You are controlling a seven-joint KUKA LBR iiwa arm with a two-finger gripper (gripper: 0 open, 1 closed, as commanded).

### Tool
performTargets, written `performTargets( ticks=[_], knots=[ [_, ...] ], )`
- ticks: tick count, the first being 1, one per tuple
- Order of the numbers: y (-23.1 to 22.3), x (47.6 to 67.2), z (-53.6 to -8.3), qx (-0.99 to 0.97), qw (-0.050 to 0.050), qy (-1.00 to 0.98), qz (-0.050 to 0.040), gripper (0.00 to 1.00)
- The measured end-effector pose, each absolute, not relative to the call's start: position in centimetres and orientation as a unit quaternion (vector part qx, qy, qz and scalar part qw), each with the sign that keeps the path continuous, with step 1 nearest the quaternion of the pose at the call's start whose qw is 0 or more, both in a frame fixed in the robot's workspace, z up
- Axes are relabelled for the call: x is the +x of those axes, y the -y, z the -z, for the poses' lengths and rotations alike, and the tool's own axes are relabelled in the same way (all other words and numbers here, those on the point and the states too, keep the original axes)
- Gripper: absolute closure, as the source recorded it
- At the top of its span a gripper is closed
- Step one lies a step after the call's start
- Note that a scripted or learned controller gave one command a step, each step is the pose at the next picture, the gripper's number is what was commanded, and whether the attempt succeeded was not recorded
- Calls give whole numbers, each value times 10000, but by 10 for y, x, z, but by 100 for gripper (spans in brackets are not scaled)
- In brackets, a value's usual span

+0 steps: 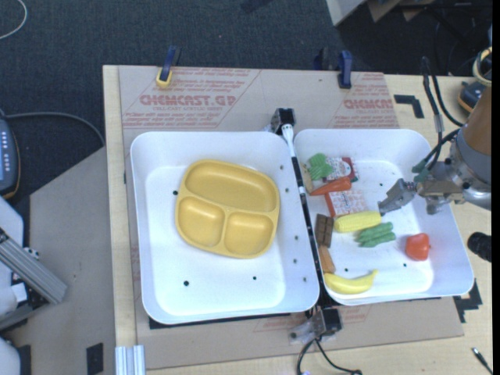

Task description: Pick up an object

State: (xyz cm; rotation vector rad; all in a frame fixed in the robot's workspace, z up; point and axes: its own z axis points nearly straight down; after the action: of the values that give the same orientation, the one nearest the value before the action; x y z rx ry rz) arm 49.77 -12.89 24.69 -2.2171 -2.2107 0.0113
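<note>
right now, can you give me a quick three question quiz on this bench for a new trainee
1. True or false: the yellow divided plate lies in the left bin.
2. Which item lies nearest the front edge of the right bin? A) tomato B) banana C) green beans
3. Fill in: the claw hangs over the ____ bin.

Key: 1 true; 2 B; 3 right
</note>
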Motion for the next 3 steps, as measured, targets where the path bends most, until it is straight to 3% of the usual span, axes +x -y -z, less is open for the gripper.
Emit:
performTargets(
  ticks=[1,3],
  knots=[
    [129,500,-253,-7071,3,7071,0,0],
    [126,494,-131,-7076,41,7066,-23,0]
  ],
)
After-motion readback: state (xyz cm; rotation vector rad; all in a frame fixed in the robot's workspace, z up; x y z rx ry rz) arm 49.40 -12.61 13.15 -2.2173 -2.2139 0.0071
